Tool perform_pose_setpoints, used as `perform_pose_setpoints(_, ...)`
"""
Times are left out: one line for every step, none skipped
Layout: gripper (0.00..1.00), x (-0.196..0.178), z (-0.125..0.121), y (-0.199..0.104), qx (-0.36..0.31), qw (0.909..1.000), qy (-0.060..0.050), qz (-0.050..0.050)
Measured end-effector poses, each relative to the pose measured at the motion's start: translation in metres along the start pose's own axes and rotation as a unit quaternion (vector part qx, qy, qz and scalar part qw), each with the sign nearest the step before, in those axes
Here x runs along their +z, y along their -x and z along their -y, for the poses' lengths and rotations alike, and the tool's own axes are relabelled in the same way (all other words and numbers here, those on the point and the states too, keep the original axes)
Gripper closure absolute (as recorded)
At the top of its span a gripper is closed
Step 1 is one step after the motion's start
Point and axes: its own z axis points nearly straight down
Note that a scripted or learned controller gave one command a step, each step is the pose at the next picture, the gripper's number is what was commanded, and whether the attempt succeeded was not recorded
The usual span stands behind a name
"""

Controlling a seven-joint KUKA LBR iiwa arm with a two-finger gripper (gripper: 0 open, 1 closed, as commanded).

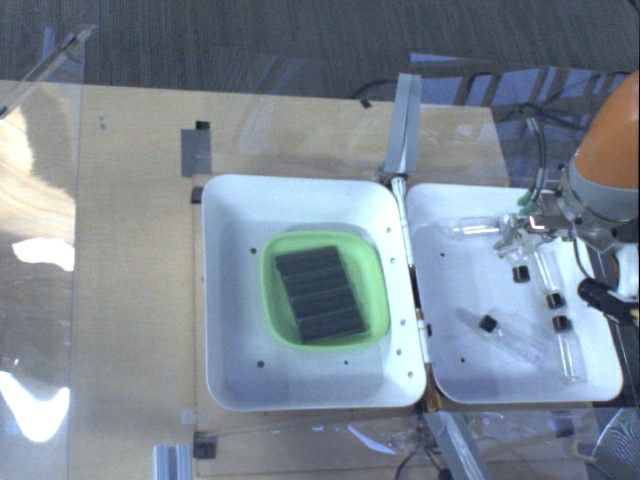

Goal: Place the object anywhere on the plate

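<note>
Two white bins (230, 298) sit side by side on a wooden bench (120, 268)

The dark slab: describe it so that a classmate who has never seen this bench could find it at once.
Start at the two white bins and take the left bin, away from the arm. In its middle sits a green plate, and the dark slab lies on it, slightly askew. It is ridged, nearly black and far larger than the small black bits scattered in the right bin.
</note>
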Motion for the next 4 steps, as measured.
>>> perform_pose_setpoints(1.0,0.0,0.034,-0.082,-0.038,0.9993,-0.002,-0.001)
perform_pose_setpoints(1.0,0.011,0.039,-0.157,-0.085,0.9964,-0.001,-0.001)
perform_pose_setpoints(0.0,0.011,0.038,-0.156,-0.084,0.9964,-0.001,-0.001)
perform_pose_setpoints(0.0,0.011,-0.003,-0.082,-0.089,0.996,-0.001,0.0)
